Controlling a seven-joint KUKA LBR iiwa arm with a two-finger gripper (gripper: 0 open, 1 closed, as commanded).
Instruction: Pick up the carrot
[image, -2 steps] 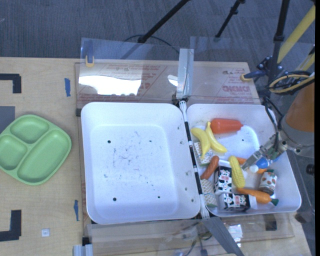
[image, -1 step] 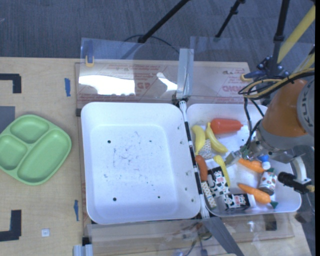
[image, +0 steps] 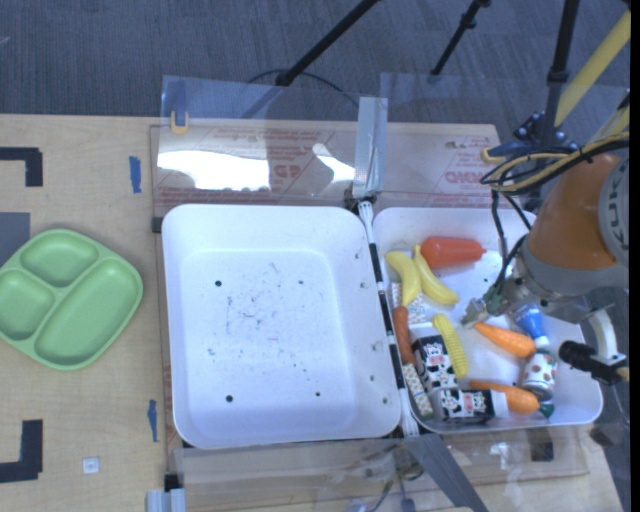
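My gripper (image: 487, 308) hangs low in the right bin (image: 575, 415), its tip just at the left end of a carrot (image: 505, 339) — touching or not, I cannot tell, nor how wide it stands. That carrot lies tilted beside the corn (image: 453, 345); a second carrot (image: 507, 394) rests nearer the front wall.

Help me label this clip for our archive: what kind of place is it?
Likely a robotics lab: a grey-and-orange arm over two white bins, toy food like a carrot, tripod legs behind.
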